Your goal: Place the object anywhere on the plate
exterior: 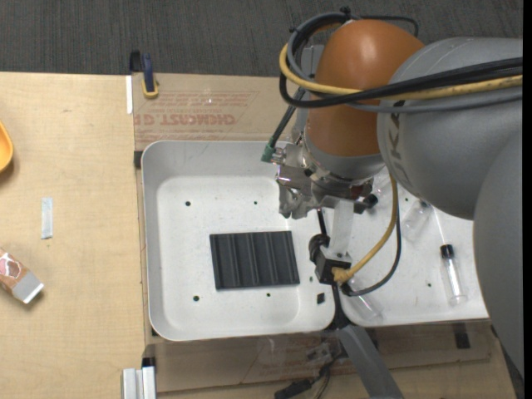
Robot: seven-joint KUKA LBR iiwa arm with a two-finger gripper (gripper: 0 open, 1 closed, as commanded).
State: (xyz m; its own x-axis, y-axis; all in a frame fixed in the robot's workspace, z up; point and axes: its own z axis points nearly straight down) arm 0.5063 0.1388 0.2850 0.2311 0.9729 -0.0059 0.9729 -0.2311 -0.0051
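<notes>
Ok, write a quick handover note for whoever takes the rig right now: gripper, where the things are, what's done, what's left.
Gripper: hangs over the upper right part of the left bin, just above and right of the plate. I cannot tell whether it holds anything.
Plate: dark, ribbed, lying flat near the middle of the left bin.
Object: a clear tube with a black cap lies in the right bin, near its right side. It is probably the thing to move.
Done: nothing sits on the plate yet.
Left: pick up the object and set it on the plate.
</notes>
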